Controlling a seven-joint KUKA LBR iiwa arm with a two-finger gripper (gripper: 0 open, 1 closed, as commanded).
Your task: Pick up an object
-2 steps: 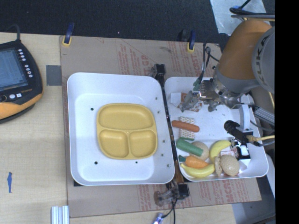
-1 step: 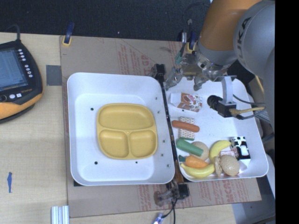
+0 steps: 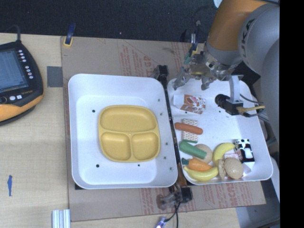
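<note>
The gripper (image 3: 194, 83) hangs above the far edge of the right bin (image 3: 259, 141), its two fingers (image 3: 178, 82) spread apart with nothing between them; the arm (image 3: 237, 23) comes in over that bin's far right corner. Just nearer than the fingertips, close to the bin's far left corner, lies a small flat packet (image 3: 193, 103) printed in red and white; it looks light and thin, so it would probably slide or flex under a pinch, and a grasp across its short sides seems the safest bet.

Further toward the near edge sits a sausage (image 3: 188, 128), lying apart from the rest, with a wafer-like piece (image 3: 189, 137) just beside it; the sausage appears to be a rigid plastic toy, smooth and rounded, so closing across its narrow middle should hold it best. Along the near edge the toys crowd together: a green piece (image 3: 189, 148), a carrot (image 3: 198, 165), two bananas (image 3: 201, 175) and a bread roll (image 3: 232, 167), touching one another, which makes a clean grip harder there. A black-and-white toy (image 3: 244, 149) rests by the right edge.

The left bin (image 3: 83, 127) carries a yellow divided tray (image 3: 129, 132) at its middle; a handheld controller (image 3: 16, 80) lies at the bench's left edge.
</note>
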